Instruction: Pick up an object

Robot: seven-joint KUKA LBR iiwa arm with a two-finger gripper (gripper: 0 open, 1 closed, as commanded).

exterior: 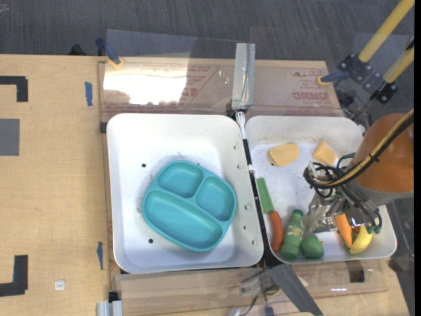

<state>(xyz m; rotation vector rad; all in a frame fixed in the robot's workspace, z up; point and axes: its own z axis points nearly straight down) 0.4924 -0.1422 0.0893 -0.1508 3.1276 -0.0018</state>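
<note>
Two bins on desk; end effector (320, 217) low in right bin (289, 127) beside green bottle (293, 230), finger state unclear.

Teal tray (189, 205) looks smooth, glossy plastic; white bins (125, 176) matt, faintly speckled; bench (49, 176) pale, matt wood; gripper (320, 217) bare metal.
</note>
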